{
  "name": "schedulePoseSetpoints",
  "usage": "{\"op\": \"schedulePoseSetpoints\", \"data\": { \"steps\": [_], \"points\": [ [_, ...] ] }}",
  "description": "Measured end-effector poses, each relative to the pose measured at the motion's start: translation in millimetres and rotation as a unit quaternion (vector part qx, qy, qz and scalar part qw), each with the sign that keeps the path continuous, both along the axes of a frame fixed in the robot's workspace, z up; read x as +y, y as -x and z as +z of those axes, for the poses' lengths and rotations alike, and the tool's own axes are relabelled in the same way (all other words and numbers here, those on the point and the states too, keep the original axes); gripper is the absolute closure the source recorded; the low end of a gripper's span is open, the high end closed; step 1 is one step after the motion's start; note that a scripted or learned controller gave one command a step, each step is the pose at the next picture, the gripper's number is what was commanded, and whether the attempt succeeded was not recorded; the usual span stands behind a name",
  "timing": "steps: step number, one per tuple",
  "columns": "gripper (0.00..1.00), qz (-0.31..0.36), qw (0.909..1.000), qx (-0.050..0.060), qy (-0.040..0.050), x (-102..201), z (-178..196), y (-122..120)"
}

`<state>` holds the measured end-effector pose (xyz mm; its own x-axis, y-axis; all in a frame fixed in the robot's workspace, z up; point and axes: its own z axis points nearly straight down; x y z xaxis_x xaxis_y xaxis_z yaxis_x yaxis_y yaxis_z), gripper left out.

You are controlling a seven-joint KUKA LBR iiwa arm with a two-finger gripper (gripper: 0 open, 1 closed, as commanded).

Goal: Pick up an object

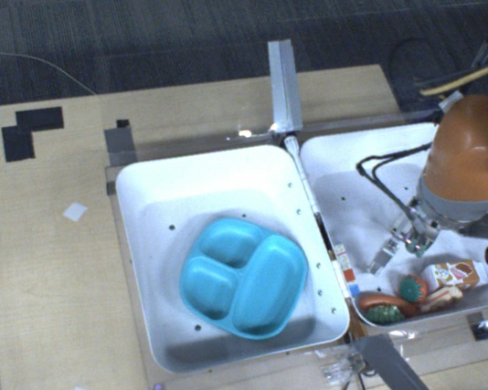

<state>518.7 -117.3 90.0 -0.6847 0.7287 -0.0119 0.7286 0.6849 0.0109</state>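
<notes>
Objects for picking lie heaped at the six o'clock end of the right bin [350, 162], against its near wall. Going left to right: the left bin [156, 250] holds a blue divided plate [244, 277], three compartments, sitting a little toward five o'clock of that bin's middle. Across the divider, in the right bin, a green and orange rounded thing [381, 309] lies at about seven o'clock, a small teal ball [412, 288] is just beside it, and a white printed carton [453, 276] lies at five o'clock. My gripper [400, 242] hangs over the bin's middle, just above the ball, pointing toward eight o'clock. I cannot tell how wide it stands, and I see nothing in it.
</notes>
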Motion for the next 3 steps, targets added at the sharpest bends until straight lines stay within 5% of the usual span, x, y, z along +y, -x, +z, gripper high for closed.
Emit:
{"op": "schedulePoseSetpoints", "data": {
  "steps": [1,2,3],
  "points": [
    [1.00,0.001,1.0000,-0.005,0.0009,0.2,13.0,-3.6],
    [0.00,0.001,1.0000,-0.005,0.0010,0.1,12.9,-3.5],
    [0.00,-0.025,0.9997,0.001,0.0016,-73.7,-0.7,27.9]
  ]
}}
